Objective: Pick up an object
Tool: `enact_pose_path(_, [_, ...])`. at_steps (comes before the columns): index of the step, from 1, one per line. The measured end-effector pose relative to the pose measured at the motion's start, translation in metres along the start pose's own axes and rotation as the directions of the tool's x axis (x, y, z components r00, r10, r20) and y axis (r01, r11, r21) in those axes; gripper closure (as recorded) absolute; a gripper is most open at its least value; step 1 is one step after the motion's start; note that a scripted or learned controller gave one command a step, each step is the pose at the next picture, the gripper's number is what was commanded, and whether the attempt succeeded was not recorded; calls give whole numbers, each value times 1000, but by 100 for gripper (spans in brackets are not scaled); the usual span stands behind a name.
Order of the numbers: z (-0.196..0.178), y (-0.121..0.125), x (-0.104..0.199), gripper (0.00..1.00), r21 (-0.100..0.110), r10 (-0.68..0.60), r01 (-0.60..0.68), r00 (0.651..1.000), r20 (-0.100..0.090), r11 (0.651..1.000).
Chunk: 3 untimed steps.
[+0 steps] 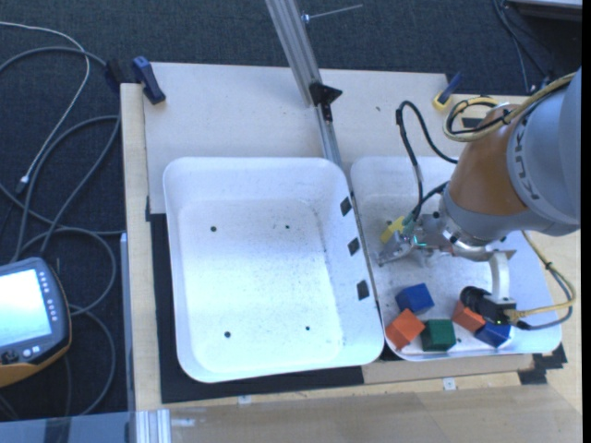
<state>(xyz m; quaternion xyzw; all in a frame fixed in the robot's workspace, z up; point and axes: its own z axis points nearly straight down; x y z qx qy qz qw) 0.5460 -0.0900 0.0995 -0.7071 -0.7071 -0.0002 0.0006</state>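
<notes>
My gripper (399,244) hangs low over the left-middle part of the right bin (369,178), reaching in from the right. A small yellow piece (397,223) shows right at its tip, and I cannot tell whether it is held. Below the gripper, in the bin's near part, lie a blue block (415,298), an orange block (404,328) and a green block (440,336). Further right sit a red-orange block (468,318) and another blue block (494,334), close together.
The left bin (185,192) stands beside the right one, with a raised rim between them. A slanted metal rail (294,40) runs down from the top to the bins' junction. A blue clamp (148,78) sits at the bench's far left corner.
</notes>
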Motion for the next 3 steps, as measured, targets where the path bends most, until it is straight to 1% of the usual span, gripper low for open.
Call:
enact_pose_path(1, [-1,47,-20,0,-5,-2,2,1000,2,1000])
enact_pose_path(2, [-11,45,-19,100,-3,-3,3,1000,2,1000])
enact_pose_path(3, [-106,131,61,100,-14,-10,10,1000,-1,1000])
